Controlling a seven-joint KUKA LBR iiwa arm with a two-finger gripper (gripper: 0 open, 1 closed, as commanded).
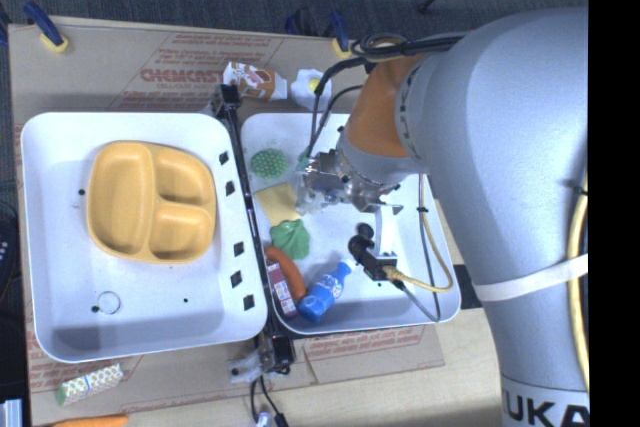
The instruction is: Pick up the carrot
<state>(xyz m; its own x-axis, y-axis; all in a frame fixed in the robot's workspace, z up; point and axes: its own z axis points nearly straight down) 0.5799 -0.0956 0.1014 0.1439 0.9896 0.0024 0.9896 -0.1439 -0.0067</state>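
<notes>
Low in the right bin (425, 310), the carrot (283, 267) looks light, stiff, slick; I'd grip mid-length. My pincer (312, 187): grip state unclear.

You see a cardboard-covered bench (150, 55) filling the frame's middle, bearing 2 white bins side by side, the left bin (50, 245) and the right bin (420, 300), with a small wrapped packet (90, 382) at lower left.

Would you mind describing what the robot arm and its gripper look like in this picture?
The arm is bulky, rounded and light grey, with an orange band above the wrist. Black and yellow cables run along it. The gripper is a small metallic assembly. White lettering marks the arm's base.
</notes>
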